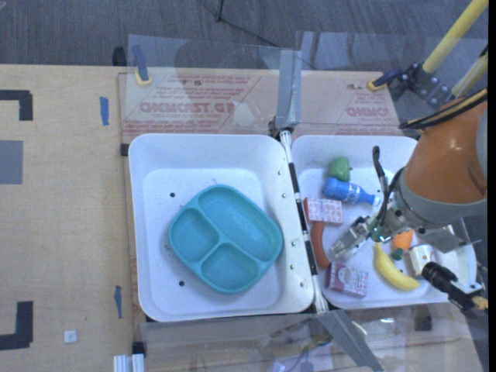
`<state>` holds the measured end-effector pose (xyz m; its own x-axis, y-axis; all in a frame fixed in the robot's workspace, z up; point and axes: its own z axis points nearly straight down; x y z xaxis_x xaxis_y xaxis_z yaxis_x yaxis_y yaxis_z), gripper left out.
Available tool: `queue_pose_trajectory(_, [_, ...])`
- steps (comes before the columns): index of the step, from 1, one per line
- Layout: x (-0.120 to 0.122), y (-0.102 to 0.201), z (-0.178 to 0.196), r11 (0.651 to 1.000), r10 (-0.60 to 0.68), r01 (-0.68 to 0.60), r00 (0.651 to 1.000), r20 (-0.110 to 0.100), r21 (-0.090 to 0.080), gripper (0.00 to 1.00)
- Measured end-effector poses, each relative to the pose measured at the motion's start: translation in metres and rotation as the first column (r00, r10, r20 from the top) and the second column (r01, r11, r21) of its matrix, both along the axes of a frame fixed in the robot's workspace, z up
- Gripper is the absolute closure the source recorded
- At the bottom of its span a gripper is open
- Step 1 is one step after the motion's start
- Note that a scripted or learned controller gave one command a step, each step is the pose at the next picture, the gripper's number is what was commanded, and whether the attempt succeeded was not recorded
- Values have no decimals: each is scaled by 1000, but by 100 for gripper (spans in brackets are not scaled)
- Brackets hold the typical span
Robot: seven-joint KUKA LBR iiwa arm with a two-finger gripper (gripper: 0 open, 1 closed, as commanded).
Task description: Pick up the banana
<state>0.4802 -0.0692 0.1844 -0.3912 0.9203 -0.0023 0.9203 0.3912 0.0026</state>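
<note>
The banana lies on the floor of the right bin, near that bin's front right corner, untouched and free of the arm. Its long axis runs on a slant, from an upper end near the middle of the bin down and to the right toward the front wall, with a gentle curve bowing toward the front.

The pincer hangs over the same bin, to the left of the banana and slightly farther back; the metallic fingers point down and left, away from the fruit. Whether they are spread or pressed together I cannot tell from this slant (the wrist body and cabling crowd the spot), and nothing shows between them.

So the relation that matters: the banana sits to the pincer's right and a touch nearer the front wall, close by. My judgement is that the grasp has yet to happen, and the coming move calls for a short shift right and forward, with the fingers turned to straddle the banana across its narrow width.

Neighbours crowd it: a small orange piece just beside its upper end and a red sausage-shaped toy to the pincer's left.
</note>
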Motion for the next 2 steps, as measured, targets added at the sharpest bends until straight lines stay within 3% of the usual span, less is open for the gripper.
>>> queue_pose_trajectory(1, [1, -48, -84, 1000, 22, -22, 1000, 2, -1, 0])
queue_pose_trajectory(2, [2, -47, -75, 1000, 21, -21, 1000, 6, 0, 100])
